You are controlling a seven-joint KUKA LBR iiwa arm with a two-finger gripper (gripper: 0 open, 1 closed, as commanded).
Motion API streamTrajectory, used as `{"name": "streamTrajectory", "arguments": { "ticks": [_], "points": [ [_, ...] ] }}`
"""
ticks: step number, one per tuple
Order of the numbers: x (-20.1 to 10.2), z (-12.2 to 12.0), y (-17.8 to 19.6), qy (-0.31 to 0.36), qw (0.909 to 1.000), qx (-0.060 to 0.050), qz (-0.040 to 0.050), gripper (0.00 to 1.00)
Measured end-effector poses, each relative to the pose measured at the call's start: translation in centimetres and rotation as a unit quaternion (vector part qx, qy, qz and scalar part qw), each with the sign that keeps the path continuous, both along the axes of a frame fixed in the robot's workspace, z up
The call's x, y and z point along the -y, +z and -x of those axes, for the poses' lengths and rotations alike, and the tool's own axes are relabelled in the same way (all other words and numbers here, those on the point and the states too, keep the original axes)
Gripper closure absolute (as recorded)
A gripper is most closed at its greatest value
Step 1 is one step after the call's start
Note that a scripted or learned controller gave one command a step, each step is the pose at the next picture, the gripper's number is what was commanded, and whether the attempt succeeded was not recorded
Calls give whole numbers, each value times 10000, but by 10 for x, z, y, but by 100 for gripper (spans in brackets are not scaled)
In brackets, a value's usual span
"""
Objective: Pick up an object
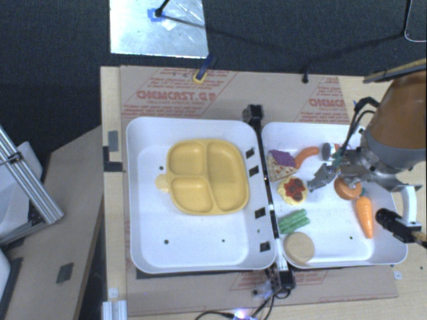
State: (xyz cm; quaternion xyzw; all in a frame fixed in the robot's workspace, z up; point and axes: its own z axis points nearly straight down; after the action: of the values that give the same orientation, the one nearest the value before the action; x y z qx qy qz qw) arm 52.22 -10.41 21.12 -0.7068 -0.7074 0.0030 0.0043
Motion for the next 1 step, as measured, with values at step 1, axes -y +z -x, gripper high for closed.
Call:
{"name": "streamTrajectory", "arguments": {
  "ticks": [1],
  "points": [
    [0,-3,5,12,10000,58,8,0]
  ]
}}
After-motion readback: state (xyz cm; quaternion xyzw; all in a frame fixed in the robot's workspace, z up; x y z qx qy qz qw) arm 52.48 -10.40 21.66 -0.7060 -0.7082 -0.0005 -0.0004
